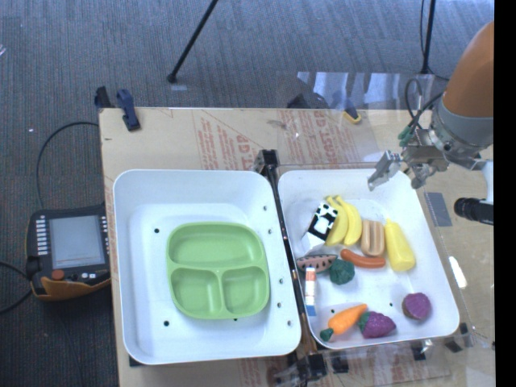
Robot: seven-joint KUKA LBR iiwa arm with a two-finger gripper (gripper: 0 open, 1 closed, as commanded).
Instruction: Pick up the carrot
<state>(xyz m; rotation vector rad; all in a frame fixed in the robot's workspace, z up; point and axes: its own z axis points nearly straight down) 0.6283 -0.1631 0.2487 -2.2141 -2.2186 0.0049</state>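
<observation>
Status: the pick is not yet started, judging by position alone. The gripper hangs above the far right corner of the right bin, its two fingers spread apart with nothing between them. It grasps no item.

The carrot lies on the bin floor well apart from the gripper, toward the near edge of the same bin and somewhat to the left of the gripper's line. Its orange body points up and to the right; its green top sits at the lower left end. It is untouched and resting flat.

Items between the gripper and the carrot, moving nearer from the gripper: a bunch of bananas, a hot dog bun just beside them, a yellow piece to the right, a red sausage, and a dark green broccoli piece. A purple bunch of grapes sits just beside the carrot on its right, close to touching. A second purple item lies a little farther right.

The left bin holds a green divided plate, well away from the gripper, and plays no part here.

Remaining work, in my judgement: travel across the bin toward its near side, descend over the carrot, close on it, and lift. The grapes alongside leave little room for one finger, so a mis-grasp is a fair risk.
</observation>
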